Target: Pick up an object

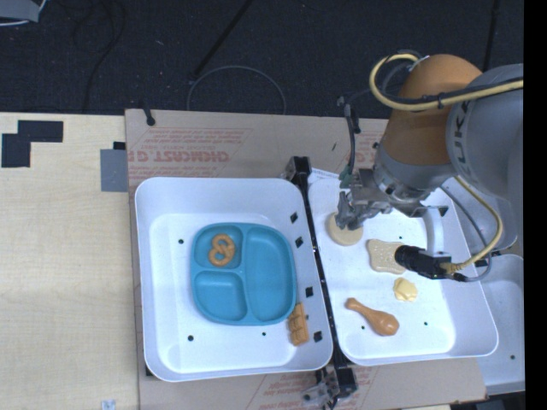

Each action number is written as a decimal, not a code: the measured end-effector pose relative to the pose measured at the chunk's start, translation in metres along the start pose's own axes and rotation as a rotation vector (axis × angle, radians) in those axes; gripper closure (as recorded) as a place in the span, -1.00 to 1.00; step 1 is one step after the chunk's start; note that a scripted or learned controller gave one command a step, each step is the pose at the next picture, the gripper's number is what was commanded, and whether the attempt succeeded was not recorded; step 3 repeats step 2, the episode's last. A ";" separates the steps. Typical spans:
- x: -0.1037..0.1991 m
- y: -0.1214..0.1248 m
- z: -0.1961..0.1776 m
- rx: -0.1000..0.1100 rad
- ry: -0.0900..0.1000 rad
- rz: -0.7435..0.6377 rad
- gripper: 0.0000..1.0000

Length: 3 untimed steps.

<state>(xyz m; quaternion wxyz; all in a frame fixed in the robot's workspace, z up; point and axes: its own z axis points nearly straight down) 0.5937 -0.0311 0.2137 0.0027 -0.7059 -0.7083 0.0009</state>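
As the grey KUKA arm [461, 135] with its orange band reaches in from the right of the camera view, its 2-finger gripper [349, 220] hangs low over the upper left part of the right bin [479, 331], the fingertips directly above a round, pale cookie-like disc [345, 231] that lies on the bin floor; the fingers look drawn close together, though the view does not show whether they are open or closed, nor whether they touch the disc. Just to the right of the gripper and slightly nearer the camera lies a tan slice of toy bread [383, 255], with a black part of the arm's fitting [420, 261] resting over its right end. Farther toward the camera and to the right of the gripper sits a small yellow toy piece [405, 290], and below that a brown toy drumstick [374, 316] lies at a slant. To the left of the gripper, across the black divider [309, 254] between the 2 bins, the left bin [162, 348] holds a blue 3-compartment plate [256, 276], and a small orange pretzel [222, 249] lies in the plate's upper left compartment. A small orange-brown toy food item [298, 325] lies on the left bin's floor just off the plate's lower right corner, beside the divider.
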 end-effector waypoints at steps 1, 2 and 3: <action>0.049 -0.020 -0.012 -0.001 0.000 -0.001 1.00; 0.098 -0.035 -0.022 0.000 0.000 -0.001 1.00; 0.098 -0.035 -0.022 0.000 0.000 -0.001 1.00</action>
